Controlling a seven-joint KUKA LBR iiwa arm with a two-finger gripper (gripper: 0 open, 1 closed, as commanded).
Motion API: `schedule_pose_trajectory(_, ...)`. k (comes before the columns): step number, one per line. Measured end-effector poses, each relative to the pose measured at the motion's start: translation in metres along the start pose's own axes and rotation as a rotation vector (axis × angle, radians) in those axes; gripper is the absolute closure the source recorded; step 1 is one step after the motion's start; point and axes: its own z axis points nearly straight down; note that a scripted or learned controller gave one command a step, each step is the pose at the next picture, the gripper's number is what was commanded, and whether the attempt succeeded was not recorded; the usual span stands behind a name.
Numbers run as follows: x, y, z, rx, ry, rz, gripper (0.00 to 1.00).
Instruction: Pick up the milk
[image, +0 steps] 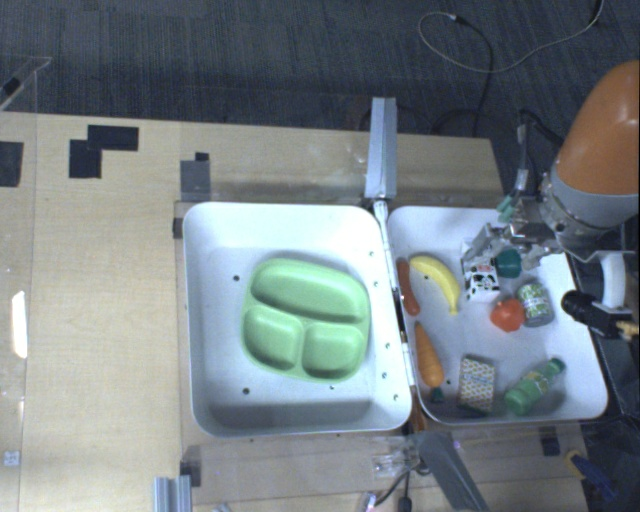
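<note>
The milk (483, 283) is a small white carton with black cow spots, standing in the right bin (590, 405) near its middle. My gripper (492, 250) hangs over the bin's upper part, right above the carton's top in this view. The metal wrist parts cover the place where gripper and carton meet, so I cannot see whether they touch. The arm's grey and orange body (600, 150) reaches in from the upper right.
Around the milk lie a banana (440, 280), a teal object (508, 263), a red tomato (507, 315) and a can (535, 303). A carrot (428, 357), a patterned box (477, 383) and a green bottle (533, 387) lie nearer the front. The left bin holds a green divided tray (305, 318).
</note>
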Motion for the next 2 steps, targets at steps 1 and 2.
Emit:
schedule_pose_trajectory(1, -0.004, 0.038, 0.132, -0.022, -0.003, 0.147, 0.00)
schedule_pose_trajectory(2, -0.005, 0.040, 0.120, -0.028, -0.005, 0.148, 1.00)
